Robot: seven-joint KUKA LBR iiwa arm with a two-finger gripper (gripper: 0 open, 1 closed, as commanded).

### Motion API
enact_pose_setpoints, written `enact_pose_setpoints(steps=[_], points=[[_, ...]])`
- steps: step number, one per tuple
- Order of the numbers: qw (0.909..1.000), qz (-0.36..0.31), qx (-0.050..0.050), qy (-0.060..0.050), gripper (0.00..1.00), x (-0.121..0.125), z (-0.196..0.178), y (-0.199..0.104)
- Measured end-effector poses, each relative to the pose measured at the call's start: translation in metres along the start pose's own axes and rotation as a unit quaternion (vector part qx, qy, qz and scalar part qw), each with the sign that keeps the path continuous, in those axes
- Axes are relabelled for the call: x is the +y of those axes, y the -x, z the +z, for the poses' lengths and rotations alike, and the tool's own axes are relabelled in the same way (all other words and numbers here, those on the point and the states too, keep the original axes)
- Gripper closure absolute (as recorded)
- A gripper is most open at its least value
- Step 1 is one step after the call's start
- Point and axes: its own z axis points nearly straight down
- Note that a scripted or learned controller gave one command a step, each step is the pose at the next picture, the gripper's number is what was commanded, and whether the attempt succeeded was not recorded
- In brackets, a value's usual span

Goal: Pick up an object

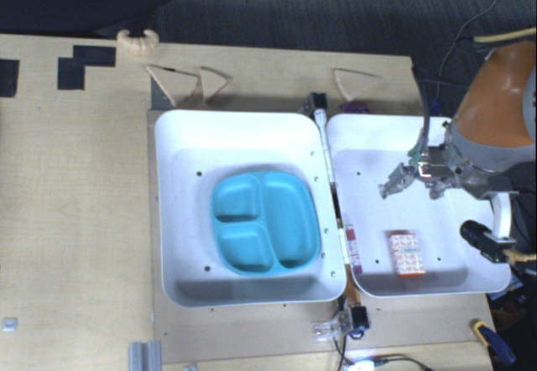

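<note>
A small box with a red and white pattern lies flat near the front of the right bin. My gripper hovers over the middle of that bin, above and slightly right of the box and apart from it. Its two fingers are spread open, one finger pointing left, with nothing between them. A blue divided plate rests in the left bin.
The grey arm with its orange band reaches in from the right over the right bin's edge. A black divider strip runs between the bins. Cables and clips lie along the bench's front edge.
</note>
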Motion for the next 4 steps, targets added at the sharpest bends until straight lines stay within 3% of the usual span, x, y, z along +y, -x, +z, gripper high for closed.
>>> enact_pose_setpoints(steps=[1, 2, 3, 4], points=[[1.0000, 0.001, 0.000, 0.000, 0.00, -0.048, 0.098, 0.041], [1.0000, 0.000, 0.000, 0.002, 1.00, -0.046, 0.087, 0.040], [1.0000, -0.002, 0.000, 0.001, 1.00, -0.047, 0.014, -0.037], [1.0000, -0.001, 0.000, 0.001, 1.00, 0.025, 0.014, -0.083]])
